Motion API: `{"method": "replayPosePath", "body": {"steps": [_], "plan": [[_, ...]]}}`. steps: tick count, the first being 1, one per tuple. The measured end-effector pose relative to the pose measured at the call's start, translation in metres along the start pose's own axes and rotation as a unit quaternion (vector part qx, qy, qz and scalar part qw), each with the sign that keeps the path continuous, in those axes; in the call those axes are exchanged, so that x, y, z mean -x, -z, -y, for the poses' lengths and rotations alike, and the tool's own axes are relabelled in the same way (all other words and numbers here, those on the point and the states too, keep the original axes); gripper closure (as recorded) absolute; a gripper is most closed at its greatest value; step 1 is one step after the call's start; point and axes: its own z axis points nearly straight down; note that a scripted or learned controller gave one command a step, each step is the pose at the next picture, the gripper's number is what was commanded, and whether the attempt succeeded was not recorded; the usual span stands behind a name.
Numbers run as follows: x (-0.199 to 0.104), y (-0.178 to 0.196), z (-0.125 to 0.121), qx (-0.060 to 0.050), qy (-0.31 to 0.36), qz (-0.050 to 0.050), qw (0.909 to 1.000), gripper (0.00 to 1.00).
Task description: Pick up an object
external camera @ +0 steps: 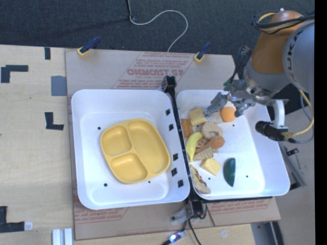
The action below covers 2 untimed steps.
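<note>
My gripper (225,110) hangs over the back of the right bin (265,185), its two grey fingers spread apart. A small orange ball (228,114) sits between them, close to the right finger (239,107) and with a gap to the left finger (213,106). I cannot tell whether the ball rests on the bin floor. Just left of it lie toy foods: a tan block (197,117), a waffle piece (215,117), a round bun (210,130), a yellow banana (191,145), a cheese wedge (210,166) and a dark green piece (229,171).
The left bin (87,106) holds a yellow divided plate (134,150). A black divider (176,131) runs between the bins. The grey arm with its orange band (273,45) reaches in from the right, and a black cable (273,130) hangs over the right bin's edge.
</note>
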Motion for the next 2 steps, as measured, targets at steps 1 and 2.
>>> {"method": "replayPosePath", "body": {"steps": [1, 2], "plan": [[0.0, 0.008, -0.003, 0.007, 0.001, 0.001, 1.0, 0.0], [0.009, -0.048, -0.003, 0.005, 0.001, 0.001, 1.0, 0.0]]}}
